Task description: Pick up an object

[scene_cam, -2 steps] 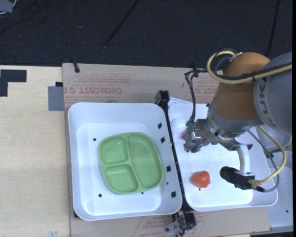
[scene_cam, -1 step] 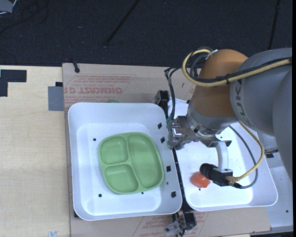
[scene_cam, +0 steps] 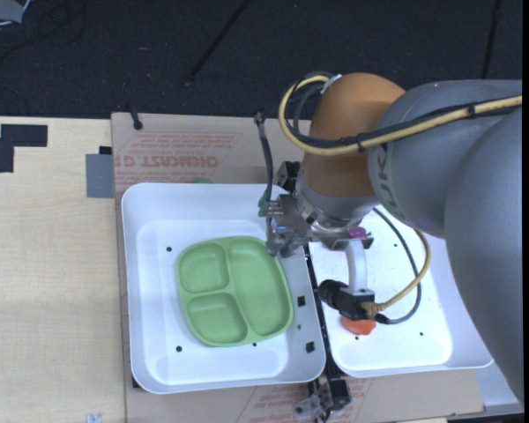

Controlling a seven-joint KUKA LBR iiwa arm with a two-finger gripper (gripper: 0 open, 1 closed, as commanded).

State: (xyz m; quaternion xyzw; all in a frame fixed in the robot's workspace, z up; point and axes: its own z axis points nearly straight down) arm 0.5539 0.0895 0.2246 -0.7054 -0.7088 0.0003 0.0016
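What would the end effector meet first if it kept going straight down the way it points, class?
Most likely the right-hand rim of the green divided plate in the left bin, since the end effector hangs just above that edge. Depth is unclear; it might land on the bin floor beside it.

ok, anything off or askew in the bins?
Nothing spilled or damaged. The green divided plate lies flat but turned at a slant in the left bin. A small orange-red object lies in the right bin, part hidden by cabling.
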